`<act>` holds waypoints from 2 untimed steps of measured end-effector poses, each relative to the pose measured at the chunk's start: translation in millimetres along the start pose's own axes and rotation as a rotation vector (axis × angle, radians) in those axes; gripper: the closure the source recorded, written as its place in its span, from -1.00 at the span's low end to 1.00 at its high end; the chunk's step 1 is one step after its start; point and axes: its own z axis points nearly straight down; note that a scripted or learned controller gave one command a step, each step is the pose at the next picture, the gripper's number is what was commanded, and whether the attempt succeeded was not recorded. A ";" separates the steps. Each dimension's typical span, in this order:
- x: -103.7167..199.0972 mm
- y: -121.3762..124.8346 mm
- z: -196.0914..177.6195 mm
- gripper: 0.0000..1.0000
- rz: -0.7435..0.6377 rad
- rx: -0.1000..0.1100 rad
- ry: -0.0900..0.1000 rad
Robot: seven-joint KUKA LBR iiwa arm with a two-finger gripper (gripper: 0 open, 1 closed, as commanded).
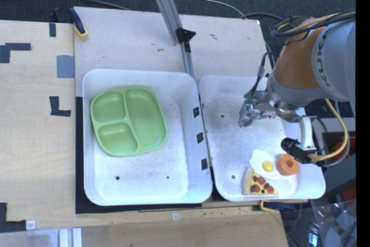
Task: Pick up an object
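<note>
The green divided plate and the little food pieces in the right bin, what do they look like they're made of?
The green divided plate looks like moulded plastic: one even colour, soft sheen, rounded compartment walls. The fried egg, orange doughnut and pizza slice look like toy food, probably plastic or rubber, given their flat bright colours; the view is too small to tell which.

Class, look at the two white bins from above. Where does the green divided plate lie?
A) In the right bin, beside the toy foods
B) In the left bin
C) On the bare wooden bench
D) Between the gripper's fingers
B: the green divided plate lies flat in the left bin.
</note>
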 end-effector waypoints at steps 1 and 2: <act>-6.4 7.5 -47.7 1.00 0.001 -0.001 -0.001; -6.4 8.6 -97.2 1.00 0.001 -0.002 -0.001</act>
